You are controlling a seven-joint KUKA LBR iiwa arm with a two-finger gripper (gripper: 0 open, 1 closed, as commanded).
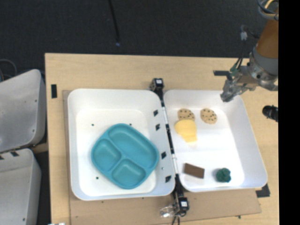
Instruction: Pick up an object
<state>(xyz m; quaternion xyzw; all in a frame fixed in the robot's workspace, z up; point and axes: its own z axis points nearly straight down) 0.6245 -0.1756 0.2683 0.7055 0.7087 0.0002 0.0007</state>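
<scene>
Blue tray (124,155), yellow block (186,130), brown bar (193,171), white bins (75,139).

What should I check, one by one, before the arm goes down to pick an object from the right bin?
1. Objects lie in the right bin: ok. Two cookies, a yellow piece, a brown block and a green lump.
2. Objects lie apart enough to grasp: mostly ok; the left cookie is very close to the yellow piece.
3. Gripper is over a target: not ok; it sits at the bin's far right corner.
4. Gripper holds nothing: cannot tell.
5. Blue divided plate is out of the way: ok, in the left bin.
</scene>
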